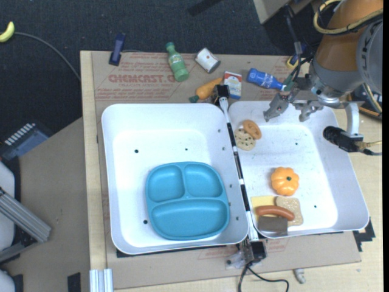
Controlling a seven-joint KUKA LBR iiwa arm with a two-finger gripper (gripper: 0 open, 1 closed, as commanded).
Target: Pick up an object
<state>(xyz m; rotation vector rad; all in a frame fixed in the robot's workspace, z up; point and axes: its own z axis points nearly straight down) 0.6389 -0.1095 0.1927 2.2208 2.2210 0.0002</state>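
**A:** What surrounds the gripper (pixel 289 110)?

**B:** It hangs over the far edge of the right bin (pixel 340 181), its fingers (pixel 271 111) spread apart with nothing between them. Just behind it, on the cardboard surface (pixel 146 75), lie a blue bottle (pixel 265 78), a small carton (pixel 232 84), an orange item (pixel 206 90), a green bottle (pixel 177 62), a white cup (pixel 207 59) and a dark blue marker (pixel 117 49).

**A:** And the things to pick up?

**B:** All in the right bin: a cookie-like piece (pixel 247 134) near the dividing wall, closest to the gripper; a small orange pumpkin (pixel 284 180) mid-bin; and at the near edge a sausage (pixel 275 212) on toast (pixel 290 210), touching a yellow slab and a grey piece.

**A:** Any open room?

**B:** The right bin's far right half is bare white floor. The left bin (pixel 124 163) holds a blue divided plate (pixel 186 200).

**A:** Anything hard to make out?

**B:** The arm's upper part is cut off at the top right, and cables blur around the wrist.
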